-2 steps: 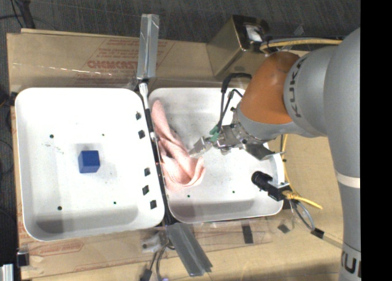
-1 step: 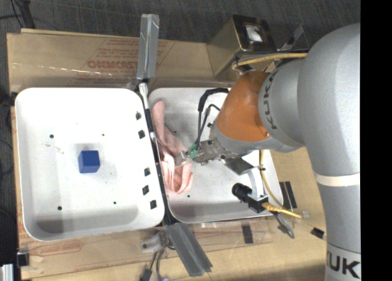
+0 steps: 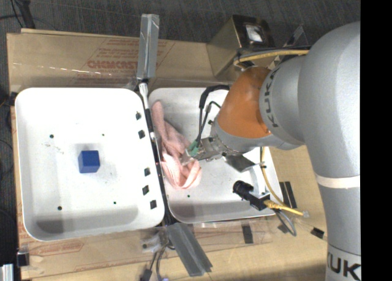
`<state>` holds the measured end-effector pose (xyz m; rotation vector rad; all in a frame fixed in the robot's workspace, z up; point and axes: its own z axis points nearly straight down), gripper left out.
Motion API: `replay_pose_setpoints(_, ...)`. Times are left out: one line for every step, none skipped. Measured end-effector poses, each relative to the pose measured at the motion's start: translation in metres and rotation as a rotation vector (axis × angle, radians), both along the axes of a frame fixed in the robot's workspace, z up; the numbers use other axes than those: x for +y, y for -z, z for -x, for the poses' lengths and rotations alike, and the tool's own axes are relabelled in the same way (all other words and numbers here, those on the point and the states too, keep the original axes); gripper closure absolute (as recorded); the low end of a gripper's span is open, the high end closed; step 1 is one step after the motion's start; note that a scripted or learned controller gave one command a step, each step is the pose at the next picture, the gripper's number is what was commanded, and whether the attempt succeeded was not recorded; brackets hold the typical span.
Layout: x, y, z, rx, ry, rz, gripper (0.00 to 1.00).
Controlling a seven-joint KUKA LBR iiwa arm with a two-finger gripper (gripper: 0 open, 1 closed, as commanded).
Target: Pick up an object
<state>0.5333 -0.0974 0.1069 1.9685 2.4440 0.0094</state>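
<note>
Gripper [image 3: 195, 153] sits low in the right bin [image 3: 214, 209], tip down against the pink cloth [image 3: 173, 151]. You cannot tell its state from here; the orange wrist band [image 3: 242, 111] and grey arm [image 3: 318, 90] crowd the tip from 2 o'clock.

The cloth lies bunched along the bin's left wall, running from 12 o'clock down to about 7 o'clock of the tip, thickest in the rumpled lobe right beside the tip. Judge it light, soft and limp: it will drape and stretch rather than lift as one piece, and a thin edge may slide out. Take a raised fold in that thick lobe, not a flat layer.

At 9 o'clock, well apart, a blue cube [image 3: 89, 161] rests in the left bin [image 3: 37, 108].
</note>
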Motion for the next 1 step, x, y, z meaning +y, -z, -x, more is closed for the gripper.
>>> replay_pose_setpoints(0.0218, -0.0848, -0.0541, 0.008, -0.143, 0.003, 1.00)
